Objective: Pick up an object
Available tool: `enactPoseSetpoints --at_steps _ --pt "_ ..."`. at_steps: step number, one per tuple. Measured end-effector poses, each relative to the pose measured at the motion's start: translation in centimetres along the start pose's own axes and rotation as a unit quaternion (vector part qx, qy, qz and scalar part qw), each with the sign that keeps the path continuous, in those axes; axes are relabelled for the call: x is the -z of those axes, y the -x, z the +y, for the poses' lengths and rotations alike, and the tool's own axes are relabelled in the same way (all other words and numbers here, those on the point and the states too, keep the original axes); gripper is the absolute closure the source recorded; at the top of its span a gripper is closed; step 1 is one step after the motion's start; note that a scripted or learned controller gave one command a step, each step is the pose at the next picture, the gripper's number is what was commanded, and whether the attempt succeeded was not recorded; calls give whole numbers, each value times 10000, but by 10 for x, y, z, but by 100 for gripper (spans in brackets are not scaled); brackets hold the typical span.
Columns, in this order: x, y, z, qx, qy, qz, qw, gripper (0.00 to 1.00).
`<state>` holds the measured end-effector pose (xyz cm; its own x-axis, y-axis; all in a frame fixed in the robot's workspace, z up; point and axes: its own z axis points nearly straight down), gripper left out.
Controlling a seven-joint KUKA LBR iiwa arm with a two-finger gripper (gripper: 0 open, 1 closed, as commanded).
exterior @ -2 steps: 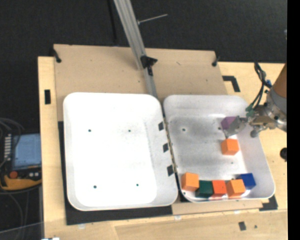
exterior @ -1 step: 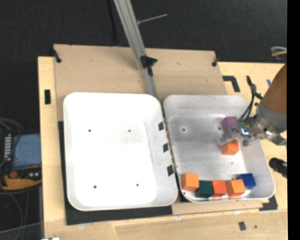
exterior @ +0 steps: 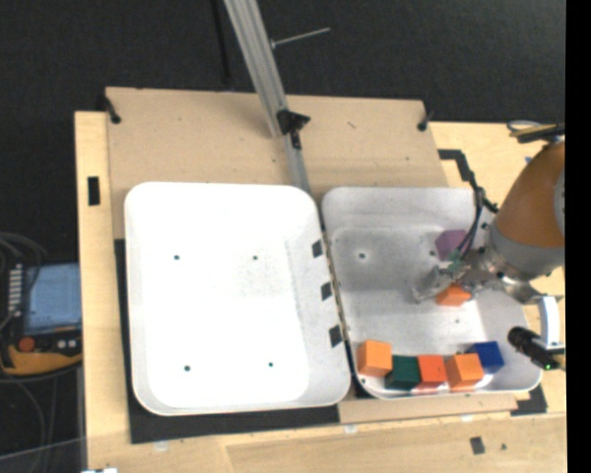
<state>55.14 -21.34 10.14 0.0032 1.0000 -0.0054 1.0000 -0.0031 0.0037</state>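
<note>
Wooden bench point(exterior: 256, 126) carries 2 shallow white bins; right bin point(exterior: 394, 210) has bare floor left, 5 blocks along its front edge. Gripper point(exterior: 443, 289) touches a small orange block point(exterior: 455, 298); finger spread can't be told.

Bench point(exterior: 94, 264) bearing two white bins point(exterior: 227, 294)

Matt wood bench point(exterior: 266, 106), glossy plastic bins point(exterior: 227, 294).

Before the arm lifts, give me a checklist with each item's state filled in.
1. Gripper is over the right bin: ok.
2. Orange block is at the fingertips: ok.
3. Block is seated between the fingers: cannot tell.
4. Purple object is free of the arm: cannot tell, they overlap.
5. Row of blocks along the near wall lies apart from the gripper: ok.
</note>
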Motion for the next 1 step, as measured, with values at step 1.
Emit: enactPoseSetpoints --at_steps 1 --pt "12 0 1 -40 15 16 10000 100"
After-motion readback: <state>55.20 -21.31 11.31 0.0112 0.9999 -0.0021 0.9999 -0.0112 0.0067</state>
